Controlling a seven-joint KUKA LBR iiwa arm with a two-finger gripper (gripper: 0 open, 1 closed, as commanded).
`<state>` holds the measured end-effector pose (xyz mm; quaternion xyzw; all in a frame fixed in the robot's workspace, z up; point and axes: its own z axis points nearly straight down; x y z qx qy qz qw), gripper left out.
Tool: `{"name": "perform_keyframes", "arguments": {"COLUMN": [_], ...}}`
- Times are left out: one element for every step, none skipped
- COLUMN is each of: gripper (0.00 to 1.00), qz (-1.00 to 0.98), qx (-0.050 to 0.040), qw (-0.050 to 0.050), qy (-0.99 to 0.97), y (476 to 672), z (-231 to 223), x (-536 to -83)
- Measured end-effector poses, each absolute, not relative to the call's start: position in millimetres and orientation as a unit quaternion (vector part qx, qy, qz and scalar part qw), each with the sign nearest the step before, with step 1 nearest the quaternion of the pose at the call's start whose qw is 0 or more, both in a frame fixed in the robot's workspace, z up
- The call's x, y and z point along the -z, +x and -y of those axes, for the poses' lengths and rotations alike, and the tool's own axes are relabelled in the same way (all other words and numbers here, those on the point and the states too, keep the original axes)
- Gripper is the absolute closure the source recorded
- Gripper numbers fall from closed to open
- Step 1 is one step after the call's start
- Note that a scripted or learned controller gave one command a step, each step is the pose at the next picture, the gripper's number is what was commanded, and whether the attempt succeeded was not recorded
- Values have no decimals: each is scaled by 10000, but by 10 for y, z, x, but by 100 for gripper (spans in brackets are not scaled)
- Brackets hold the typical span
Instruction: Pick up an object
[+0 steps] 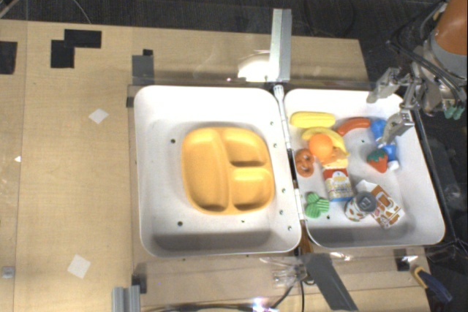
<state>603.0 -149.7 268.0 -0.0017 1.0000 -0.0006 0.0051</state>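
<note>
Here the right bin [431,219] holds a heap of small toys: a yellow banana [312,118], an orange ball [320,146], a red sausage [353,125], a blue piece [378,130], a red and green strawberry [378,159], a little can [337,183], a green toy [316,206] and a brown and white packet [385,206]. Some toys lie on top of each other, so their shapes are hard to make out. The gripper [393,104] hangs over the far right corner of this bin, its two fingers spread apart with nothing between them. The blue piece and the strawberry lie just beside one fingertip. The arm is cut off at the right edge. The left bin [157,157] carries a yellow tray [225,168] in its middle.
</note>
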Motion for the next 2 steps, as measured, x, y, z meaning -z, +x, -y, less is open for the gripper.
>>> {"name": "perform_keyframes", "arguments": {"gripper": [0, 0], "qz": [-9943, -9943], "qx": [-4, -2], "qw": [19, 74], "qy": [1065, 1064], "y": [6228, 6395], "z": [1514, 1384], "x": [-1610, -2023]}}
